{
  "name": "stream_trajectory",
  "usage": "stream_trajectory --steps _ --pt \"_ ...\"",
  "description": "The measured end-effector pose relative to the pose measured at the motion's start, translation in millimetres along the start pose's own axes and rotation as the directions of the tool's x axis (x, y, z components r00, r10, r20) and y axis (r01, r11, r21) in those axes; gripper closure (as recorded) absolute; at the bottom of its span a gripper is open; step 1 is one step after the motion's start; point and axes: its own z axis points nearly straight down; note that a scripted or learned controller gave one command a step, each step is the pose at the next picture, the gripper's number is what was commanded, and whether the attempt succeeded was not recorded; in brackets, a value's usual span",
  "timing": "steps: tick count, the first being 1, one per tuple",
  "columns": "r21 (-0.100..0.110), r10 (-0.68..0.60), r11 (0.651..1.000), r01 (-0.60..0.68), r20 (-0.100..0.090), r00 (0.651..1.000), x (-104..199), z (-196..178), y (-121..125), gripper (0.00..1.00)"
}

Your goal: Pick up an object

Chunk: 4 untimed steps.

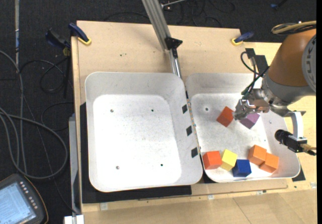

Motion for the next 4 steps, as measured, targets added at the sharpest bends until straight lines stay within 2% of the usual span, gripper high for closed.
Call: stream_trajectory --steps 2,4 --pt "-0.001 -0.002 1.0 0.002 0.001 1.0 3 -115 -1 1.0" --pt "0.007 -0.007 1.0 0.007 -0.003 1.0 115 -94 8 1.0"
